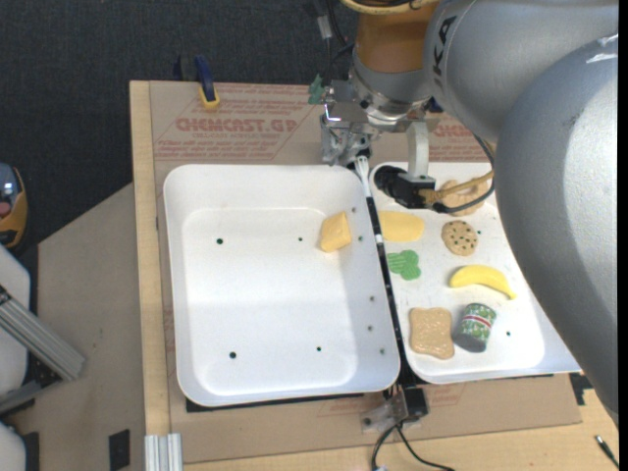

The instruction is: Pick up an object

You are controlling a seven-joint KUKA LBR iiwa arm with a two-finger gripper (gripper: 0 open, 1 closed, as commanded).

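My gripper (pixel 344 153) hangs over the back rim of the left bin (pixel 196 194), near the divider between the two bins. A pale yellow cheese wedge (pixel 335 232) lies in the left bin at its right side, a short way in front of the gripper and apart from it. The right bin (pixel 525 356) holds a yellow flat piece (pixel 401 227), a green leafy piece (pixel 403 264), a cookie (pixel 459 236), a banana (pixel 482 281), a bread slice (pixel 431 332), a green can (pixel 476 326) and a tan ring-shaped piece (pixel 465 194).
The grey arm covers the upper right of the view and overhangs the right bin's back. Both bins rest on a brown cardboard sheet (pixel 245 121). A blue and yellow clamp (pixel 206 81) sits at the sheet's back edge.
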